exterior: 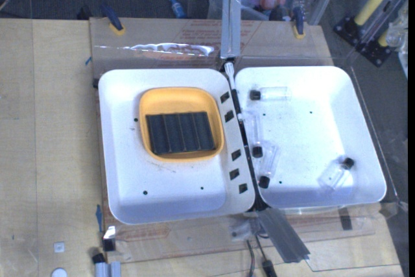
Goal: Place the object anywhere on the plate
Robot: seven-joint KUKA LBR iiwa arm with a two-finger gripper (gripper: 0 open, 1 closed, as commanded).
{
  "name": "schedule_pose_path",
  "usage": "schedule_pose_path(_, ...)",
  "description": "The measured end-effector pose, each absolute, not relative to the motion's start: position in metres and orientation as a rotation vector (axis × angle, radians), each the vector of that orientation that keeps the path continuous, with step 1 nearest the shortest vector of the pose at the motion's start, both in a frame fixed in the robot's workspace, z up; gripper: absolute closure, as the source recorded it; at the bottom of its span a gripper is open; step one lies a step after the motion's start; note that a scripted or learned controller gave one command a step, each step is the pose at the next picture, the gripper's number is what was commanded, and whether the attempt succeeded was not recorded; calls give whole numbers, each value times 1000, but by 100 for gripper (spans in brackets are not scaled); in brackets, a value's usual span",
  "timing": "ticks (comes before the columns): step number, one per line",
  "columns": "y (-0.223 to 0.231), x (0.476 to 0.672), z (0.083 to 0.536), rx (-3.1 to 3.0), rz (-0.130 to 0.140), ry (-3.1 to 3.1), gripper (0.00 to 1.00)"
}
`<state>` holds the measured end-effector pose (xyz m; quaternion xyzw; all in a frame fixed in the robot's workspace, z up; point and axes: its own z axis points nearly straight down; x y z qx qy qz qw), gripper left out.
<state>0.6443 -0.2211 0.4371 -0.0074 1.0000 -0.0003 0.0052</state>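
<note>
On the desk (39,139), in the left bin (123,198), a yellow plate (150,102) is seen with a dark ribbed object (180,133) lying flat on it, so the placing step is judged done. In the right bin (363,139), three clear small bottles with dark caps are made out: far left (271,94), near the divider (264,156), near right (336,173). Their outlines are hard to trace against the white. The state of the tool cannot be told. Next, withdrawal or a check is judged likely.

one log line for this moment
plate: left bin | dark ridged block: on plate | clear vials: right bin
</note>
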Motion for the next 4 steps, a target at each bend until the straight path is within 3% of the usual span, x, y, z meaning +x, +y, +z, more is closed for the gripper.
schedule_pose_path(1, -221, 668, 437, -516, -2, 3088, 100)
schedule_pose_path(3, -221, 668, 437, -1697, -3, 2632, 100)
schedule_pose_path(4, -222, 614, 437, -1947, 2, 2460, 100)
